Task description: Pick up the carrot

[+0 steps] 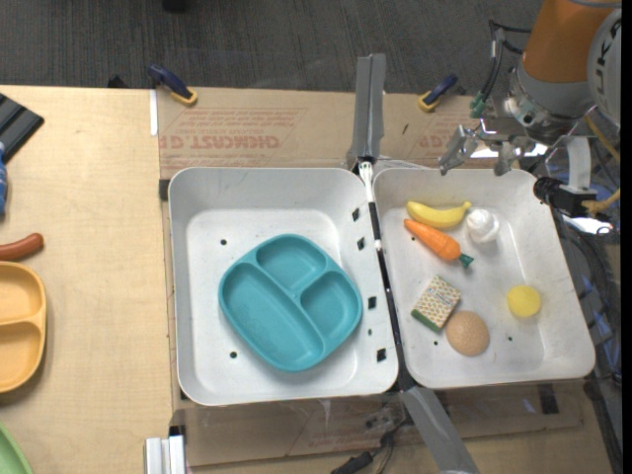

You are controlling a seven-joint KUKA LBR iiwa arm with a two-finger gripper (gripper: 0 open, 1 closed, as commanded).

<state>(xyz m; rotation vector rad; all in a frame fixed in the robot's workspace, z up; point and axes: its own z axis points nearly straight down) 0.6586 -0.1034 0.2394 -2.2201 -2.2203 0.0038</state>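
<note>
Two bins are seen: left bin [188, 294] w/ teal tray [288, 301]; right bin [558, 294] w/ carrot [435, 240] below banana [438, 212], sponge [435, 303], egg [467, 333]. Gripper [481, 158] is spread open, nothing held, above rim; arm [568, 38] is cut off.

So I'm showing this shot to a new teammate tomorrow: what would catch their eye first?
Probably the teal divided plate lying in the left bin. Next, the cluster of toy food in the right bin: an orange carrot just below a yellow banana, with a yellow ball and a tan egg nearer the front. The claw hangs open above that bin's far edge, holding nothing.
</note>
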